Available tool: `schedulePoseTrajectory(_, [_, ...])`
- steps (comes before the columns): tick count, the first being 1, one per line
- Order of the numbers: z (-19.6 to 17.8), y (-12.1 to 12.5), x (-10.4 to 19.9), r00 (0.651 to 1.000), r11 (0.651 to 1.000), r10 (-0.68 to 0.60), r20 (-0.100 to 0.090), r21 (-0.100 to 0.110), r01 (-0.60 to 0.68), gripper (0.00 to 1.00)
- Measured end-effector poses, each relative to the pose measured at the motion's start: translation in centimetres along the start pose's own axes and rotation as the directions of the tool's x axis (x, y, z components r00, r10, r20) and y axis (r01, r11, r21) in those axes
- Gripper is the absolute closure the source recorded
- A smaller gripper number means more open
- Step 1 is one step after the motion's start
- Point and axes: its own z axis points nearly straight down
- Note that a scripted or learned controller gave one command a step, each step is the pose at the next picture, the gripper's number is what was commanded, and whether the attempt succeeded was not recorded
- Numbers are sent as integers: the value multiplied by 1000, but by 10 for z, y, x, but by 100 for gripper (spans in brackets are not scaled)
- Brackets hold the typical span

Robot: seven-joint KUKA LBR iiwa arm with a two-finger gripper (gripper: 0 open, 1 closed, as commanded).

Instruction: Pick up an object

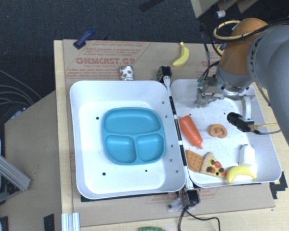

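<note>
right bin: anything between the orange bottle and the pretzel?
Nothing. In the camera view, bare white bin floor separates the orange bottle from the pretzel.

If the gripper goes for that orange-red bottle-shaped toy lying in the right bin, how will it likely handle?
The orange-red bottle-shaped toy lies on its side with a rounded body, so a nudge would probably roll it across the right white bin. Its smooth, tapered shape may let it slip out of a pinch near the narrow end. It looks like moulded plastic, likely stiff and light.
</note>
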Motion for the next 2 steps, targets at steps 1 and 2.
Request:
schedulePoseTrajectory(1, [-10,0,0,1000,1000,0,0,-1,0,100])
schedulePoseTrajectory(2, [-20,1,1,1000,1000,0,0,-3,0,100])
